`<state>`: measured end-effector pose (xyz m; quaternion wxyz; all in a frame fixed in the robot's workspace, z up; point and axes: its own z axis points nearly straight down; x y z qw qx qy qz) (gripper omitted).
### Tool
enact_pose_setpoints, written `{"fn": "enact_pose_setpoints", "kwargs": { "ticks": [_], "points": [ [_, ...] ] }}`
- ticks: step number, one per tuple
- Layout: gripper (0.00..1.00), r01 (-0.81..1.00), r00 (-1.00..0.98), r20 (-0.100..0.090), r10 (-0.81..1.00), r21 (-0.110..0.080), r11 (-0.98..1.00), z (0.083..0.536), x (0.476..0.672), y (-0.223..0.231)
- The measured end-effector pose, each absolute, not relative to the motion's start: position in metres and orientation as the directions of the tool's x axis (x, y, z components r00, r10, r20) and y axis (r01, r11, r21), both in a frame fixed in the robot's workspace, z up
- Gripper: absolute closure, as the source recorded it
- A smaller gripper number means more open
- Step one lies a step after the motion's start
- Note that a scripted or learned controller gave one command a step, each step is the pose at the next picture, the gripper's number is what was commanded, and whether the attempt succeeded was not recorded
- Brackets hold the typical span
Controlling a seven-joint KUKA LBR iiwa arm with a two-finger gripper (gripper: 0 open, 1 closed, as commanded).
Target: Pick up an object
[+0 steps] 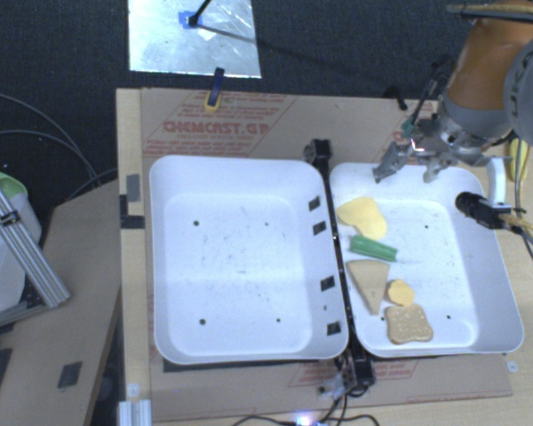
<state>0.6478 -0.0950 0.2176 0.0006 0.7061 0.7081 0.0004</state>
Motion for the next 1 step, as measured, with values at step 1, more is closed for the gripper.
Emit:
{"fn": "enact_pose_setpoints", "kwargs": {
  "ticks": [1],
  "points": [
    [0.0, 1.0, -0.002, 0.002, 1.0, -0.01, 0.002, 0.1068, 0.6302, -0.0822]
  ]
}}
